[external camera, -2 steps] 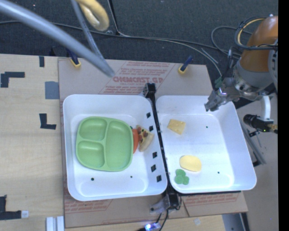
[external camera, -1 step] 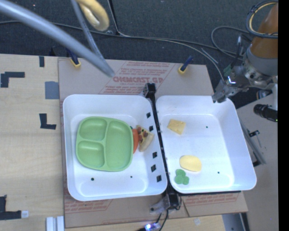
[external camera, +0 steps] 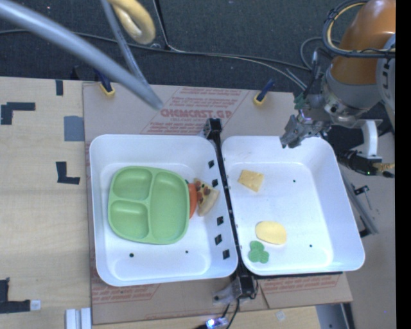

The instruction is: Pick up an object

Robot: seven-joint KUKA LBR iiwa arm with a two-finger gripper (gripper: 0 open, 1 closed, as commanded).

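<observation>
The right bin [external camera: 334, 212] holds a yellow cheese-like wedge [external camera: 251, 180], a pale yellow oval piece [external camera: 271, 232] and a small green leafy piece [external camera: 259, 253]. In the left bin [external camera: 103, 193] lies a green divided plate [external camera: 149, 204], with an orange and tan pizza-slice toy [external camera: 201, 196] against its right edge. My gripper [external camera: 292, 139] hangs over the far right corner of the right bin, well above and to the right of the wedge. Nothing shows between its fingertips.
A black clip divider [external camera: 218, 193] runs between the two bins. Grey tubes [external camera: 96, 48] cross the upper left, with a yellow object [external camera: 133, 18] at the top. Cables trail behind the bins, and the arm's orange band [external camera: 367, 32] rises at upper right.
</observation>
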